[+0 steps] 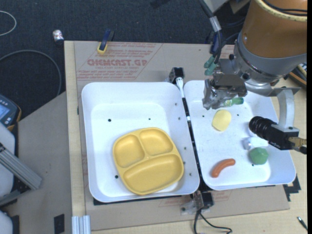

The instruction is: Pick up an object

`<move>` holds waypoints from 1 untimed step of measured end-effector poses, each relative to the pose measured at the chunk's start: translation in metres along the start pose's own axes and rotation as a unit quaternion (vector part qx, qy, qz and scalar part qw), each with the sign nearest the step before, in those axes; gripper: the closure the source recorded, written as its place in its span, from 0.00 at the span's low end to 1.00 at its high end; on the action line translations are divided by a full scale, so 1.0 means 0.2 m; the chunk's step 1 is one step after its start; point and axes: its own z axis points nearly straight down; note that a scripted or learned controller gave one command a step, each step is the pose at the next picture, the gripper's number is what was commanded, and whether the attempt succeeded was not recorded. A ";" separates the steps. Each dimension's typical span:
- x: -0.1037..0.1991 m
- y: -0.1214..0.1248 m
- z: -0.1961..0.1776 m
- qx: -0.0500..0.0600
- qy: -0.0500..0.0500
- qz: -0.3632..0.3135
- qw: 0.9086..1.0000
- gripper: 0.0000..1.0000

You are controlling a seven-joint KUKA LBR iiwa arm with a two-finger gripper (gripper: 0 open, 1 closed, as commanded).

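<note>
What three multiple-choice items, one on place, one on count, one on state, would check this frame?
1. Where does the yellow plastic divided tray lie?
A. Left white bin
B. Right white bin
C. On the cardboard

2. How many compartments does the tray have?
A. Two
B. Three
C. Five

3. How does the orange sausage-shaped toy stand relative to the gripper?
A. Between the jaws
B. Lying in the bin, apart from it
C. Hanging from the arm

Key: 1 A, the tray fills the left bin's near part. 2 B, two small sections and one large. 3 B, it rests near the right bin's front edge, the gripper farther back.
</note>
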 end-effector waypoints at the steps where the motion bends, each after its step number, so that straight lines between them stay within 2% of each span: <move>1: -0.20 0.00 -0.59 -0.012 0.001 0.003 1.000 1.00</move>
